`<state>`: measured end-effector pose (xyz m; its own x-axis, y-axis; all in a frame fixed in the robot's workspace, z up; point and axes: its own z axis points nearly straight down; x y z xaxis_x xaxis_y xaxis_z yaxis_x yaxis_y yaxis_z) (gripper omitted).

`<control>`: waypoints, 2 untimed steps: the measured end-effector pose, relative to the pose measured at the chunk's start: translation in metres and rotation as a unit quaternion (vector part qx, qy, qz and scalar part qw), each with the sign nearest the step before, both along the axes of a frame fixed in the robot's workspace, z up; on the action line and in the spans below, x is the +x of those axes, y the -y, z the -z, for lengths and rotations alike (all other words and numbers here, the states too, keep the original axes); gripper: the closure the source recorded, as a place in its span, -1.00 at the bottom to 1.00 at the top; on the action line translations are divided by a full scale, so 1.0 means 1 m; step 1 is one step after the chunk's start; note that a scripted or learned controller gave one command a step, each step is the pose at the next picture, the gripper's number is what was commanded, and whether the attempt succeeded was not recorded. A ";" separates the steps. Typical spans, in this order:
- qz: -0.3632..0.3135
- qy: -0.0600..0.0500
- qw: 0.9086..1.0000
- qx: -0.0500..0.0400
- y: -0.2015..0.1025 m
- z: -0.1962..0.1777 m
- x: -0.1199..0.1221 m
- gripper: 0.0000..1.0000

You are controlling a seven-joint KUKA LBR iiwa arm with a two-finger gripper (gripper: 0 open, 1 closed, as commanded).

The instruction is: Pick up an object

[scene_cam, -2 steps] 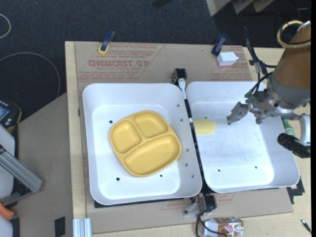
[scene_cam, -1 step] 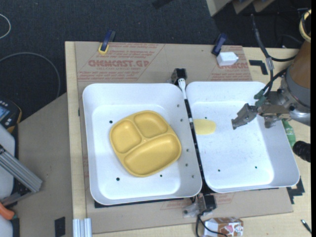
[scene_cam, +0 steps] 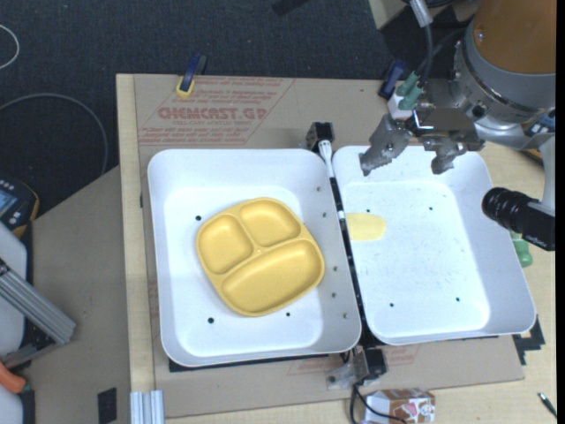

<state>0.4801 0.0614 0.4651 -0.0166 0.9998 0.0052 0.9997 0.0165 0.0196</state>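
A yellow divided plate [scene_cam: 259, 256] lies in the middle of the left bin [scene_cam: 168, 237]. A small flat yellow piece [scene_cam: 365, 227] rests in the right bin [scene_cam: 441, 281], close to its left wall. My gripper [scene_cam: 410, 160] hangs over the far edge of the right bin, above and to the right of the yellow piece. Its two fingers [scene_cam: 377, 156] are spread apart and open, with nothing between them.
A green object [scene_cam: 523, 253] pokes out at the right bin's right rim. The bins sit on a cardboard sheet [scene_cam: 212, 109] with a blue-and-yellow clamp [scene_cam: 189, 76] at its far edge. Cables and small parts [scene_cam: 397, 405] lie at the front.
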 end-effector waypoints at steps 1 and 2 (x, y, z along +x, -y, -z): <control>0.007 -0.008 1.000 -0.003 0.007 -0.002 0.000 1.00; 0.007 -0.012 1.000 -0.003 -0.020 0.045 -0.001 1.00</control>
